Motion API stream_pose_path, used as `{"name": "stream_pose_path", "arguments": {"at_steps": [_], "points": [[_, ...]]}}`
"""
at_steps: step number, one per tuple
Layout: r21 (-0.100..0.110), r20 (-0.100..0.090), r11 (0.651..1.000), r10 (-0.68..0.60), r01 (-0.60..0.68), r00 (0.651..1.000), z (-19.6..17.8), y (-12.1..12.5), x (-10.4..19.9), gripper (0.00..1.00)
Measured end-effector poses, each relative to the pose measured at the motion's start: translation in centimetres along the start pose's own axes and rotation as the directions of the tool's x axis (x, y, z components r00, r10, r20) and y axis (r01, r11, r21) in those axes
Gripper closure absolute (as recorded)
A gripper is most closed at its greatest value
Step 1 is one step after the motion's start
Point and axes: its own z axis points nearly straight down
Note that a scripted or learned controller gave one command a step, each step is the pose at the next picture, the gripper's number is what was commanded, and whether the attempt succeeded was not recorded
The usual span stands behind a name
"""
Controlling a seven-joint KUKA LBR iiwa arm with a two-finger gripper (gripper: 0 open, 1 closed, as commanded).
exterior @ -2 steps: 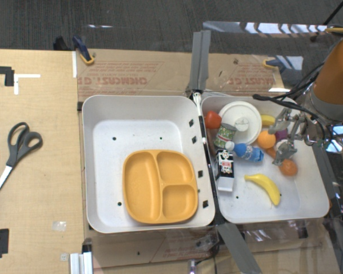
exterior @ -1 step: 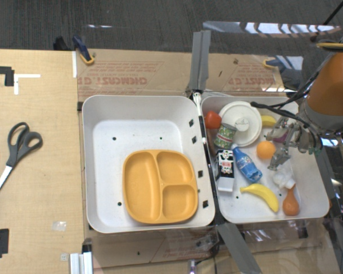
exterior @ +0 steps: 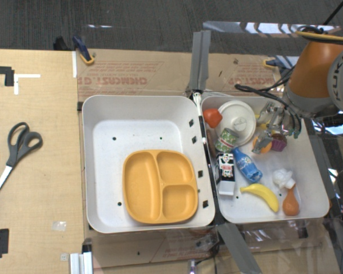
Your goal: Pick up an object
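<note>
Camera view looks down on the grey arm with its orange band (exterior: 320, 67) reaching in from the right, its two-finger gripper (exterior: 276, 131) lowered over the back right part of the right white bin (exterior: 317, 170). Whether anything is pinched cannot be told, since the metal wrist parts crowd together with the objects beneath.

Directly under the gripper lie a small purple block (exterior: 279, 144) and an orange and grey toy piece (exterior: 262, 145), touching or overlapping one another; their outlines are hard to separate. Just beside them toward the bin's left wall sits a round white bowl (exterior: 238, 119), with a red-orange ball (exterior: 212, 117) at its left rim and a green-labelled can (exterior: 227, 138) in front of it. Further toward the front edge lie a blue plastic bottle (exterior: 247, 165), a black and white carton (exterior: 226, 168) against the left wall, a yellow banana (exterior: 263, 196), a crumpled white object (exterior: 283, 178) and an orange-brown pear-shaped toy (exterior: 291, 201) near the front right corner.

In the left white bin (exterior: 97, 153) a yellow divided plate (exterior: 159, 185) rests toward the front right. On the wooden bench (exterior: 34, 198), well apart, lie scissors (exterior: 16, 150), partly cut off at the left edge.
</note>
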Motion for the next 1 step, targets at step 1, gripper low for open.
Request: {"name": "stream_pose_path", "arguments": {"at_steps": [1], "points": [[0.007,-0.001,0.999,0.036,-0.036,0.999,0.38,2.17,4.34,0.00]]}}
